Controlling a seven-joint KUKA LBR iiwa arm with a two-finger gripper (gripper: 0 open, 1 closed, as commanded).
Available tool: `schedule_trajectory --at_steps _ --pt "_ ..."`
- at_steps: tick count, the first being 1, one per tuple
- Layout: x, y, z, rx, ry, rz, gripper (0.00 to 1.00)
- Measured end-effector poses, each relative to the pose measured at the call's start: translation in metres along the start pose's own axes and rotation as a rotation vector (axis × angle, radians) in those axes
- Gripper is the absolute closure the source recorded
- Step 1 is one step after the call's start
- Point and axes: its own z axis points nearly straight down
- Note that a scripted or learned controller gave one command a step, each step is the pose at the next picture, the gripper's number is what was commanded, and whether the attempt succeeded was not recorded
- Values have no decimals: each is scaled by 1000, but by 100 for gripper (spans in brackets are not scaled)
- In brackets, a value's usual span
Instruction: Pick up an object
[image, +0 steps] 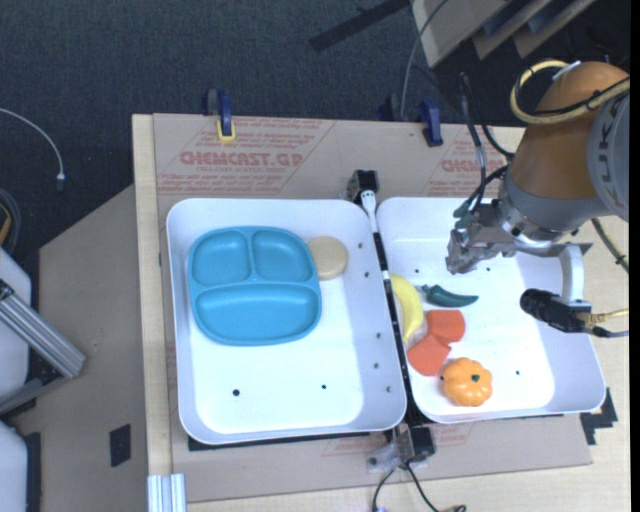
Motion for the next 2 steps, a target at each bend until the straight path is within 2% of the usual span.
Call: schedule_trajectory --at_steps 2 --pt "113 33 8 0 1 -1 100"
